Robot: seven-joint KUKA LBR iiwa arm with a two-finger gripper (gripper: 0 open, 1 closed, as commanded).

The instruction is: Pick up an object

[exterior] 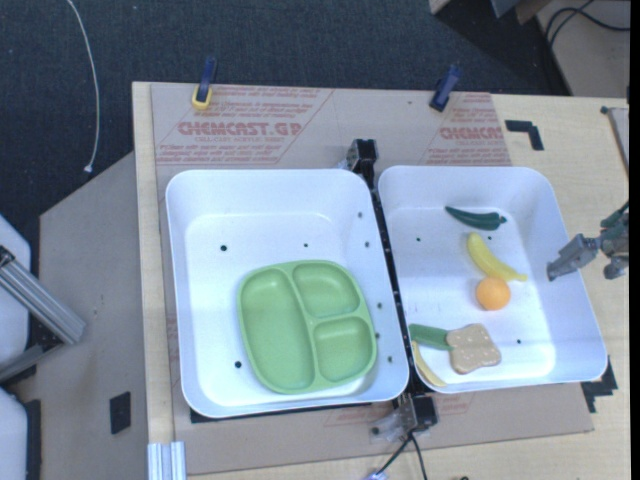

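Camera view. Right bin point(565, 343): banana point(490, 258), orange point(492, 294), dark green pepper point(477, 218), cracker point(472, 349). Gripper point(572, 258): over the bin's right rim, holding nothing; finger spread cannot be told. Advice: centre above the orange, descend straight, clear of the banana touching it.

Two shallow white bins sit side by side on a bench covered with brown board. The left bin point(200, 208) holds a green divided plate point(305, 325) with three sections. The right bin point(565, 343) holds a dark green pepper point(477, 218) near the back, a banana point(488, 256) just in front of it, and an orange ball point(492, 294) touching the banana's lower end. Near the front lie a tan cracker point(472, 348) and a green pod point(430, 335) beside it. The gripper point(573, 256) hangs over the right bin's right rim.
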